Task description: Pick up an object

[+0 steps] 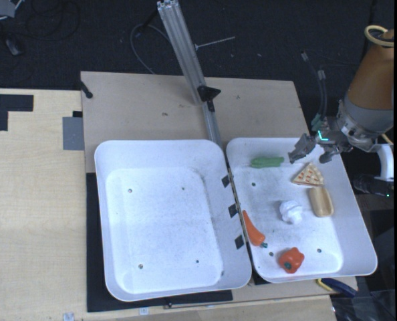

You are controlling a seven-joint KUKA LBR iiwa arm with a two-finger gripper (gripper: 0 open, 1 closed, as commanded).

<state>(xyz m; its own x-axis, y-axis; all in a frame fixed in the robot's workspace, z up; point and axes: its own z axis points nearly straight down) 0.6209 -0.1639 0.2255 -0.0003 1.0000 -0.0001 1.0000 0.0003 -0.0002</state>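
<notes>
Gripper (313,150) hangs over the top right corner of the right bin (359,246), fingers spread apart with nothing between them, not touching any of the items. Using that bin as the anchor: a red pepper (291,259) sits nearest its front edge, an orange carrot (252,229) lies by its left wall, a white blob-shaped thing (291,211) is mid-bin, a tan bread roll (321,202) beside it, then a pizza slice (308,175), and a green pod (267,161) toward the back.
</notes>
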